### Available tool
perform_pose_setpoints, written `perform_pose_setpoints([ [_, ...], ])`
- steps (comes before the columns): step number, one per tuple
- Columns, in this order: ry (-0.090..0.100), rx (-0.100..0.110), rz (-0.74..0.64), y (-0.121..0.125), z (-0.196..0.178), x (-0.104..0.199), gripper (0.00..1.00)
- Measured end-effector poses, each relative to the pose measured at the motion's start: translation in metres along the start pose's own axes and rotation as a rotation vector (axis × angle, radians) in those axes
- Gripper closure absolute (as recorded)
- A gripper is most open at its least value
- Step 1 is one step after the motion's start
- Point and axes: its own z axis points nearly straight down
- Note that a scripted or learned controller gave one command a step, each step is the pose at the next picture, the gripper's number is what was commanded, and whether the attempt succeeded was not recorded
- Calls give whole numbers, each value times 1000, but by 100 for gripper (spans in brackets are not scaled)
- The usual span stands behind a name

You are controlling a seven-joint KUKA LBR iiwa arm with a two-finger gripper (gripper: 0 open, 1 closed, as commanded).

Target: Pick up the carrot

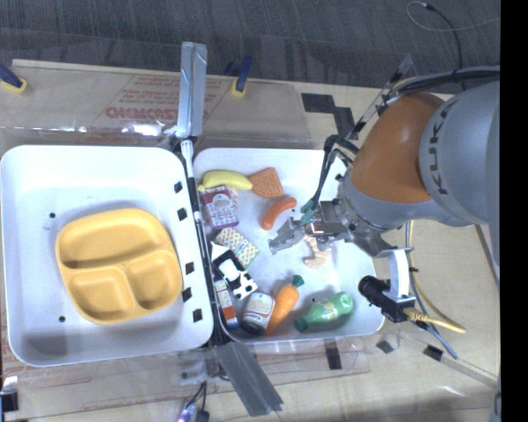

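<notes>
Gripper (290, 232) first: it hangs over the middle of the right bin (334, 158), its grey fingers spread fairly wide with nothing between them. Just beside its tips, toward the far wall, lies a reddish sausage (278, 210); a pale lumpy item (317, 253) sits under the wrist.

Nearer the front wall of the same bin is the carrot (284, 302), orange with a green top, lying at a slant between a small round can (258, 309) and a green bottle (326, 311), touching or nearly touching both. By my reading the pick is not yet made: the carrot rests on the bin floor, apart from the gripper, so reaching, closing and lifting are all left.

Farther out, a banana (227, 180) and a waffle-like square (267, 182) lie by the far wall. The left bin (18, 236) holds a yellow divided tray (116, 262).

Writing: "KUKA" runs down the grey arm (440, 161), partly cut off. Red print on the table (141, 104) is too faint to read.
</notes>
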Motion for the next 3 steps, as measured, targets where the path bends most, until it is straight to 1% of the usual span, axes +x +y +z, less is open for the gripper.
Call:
perform_pose_setpoints([
  [1, 0, -2, -186, -28, 109, -23, 0],
  [2, -1, -4, -284, -16, 55, -40, 0],
  [3, 0, -2, -438, -28, 109, -43, 0],
])
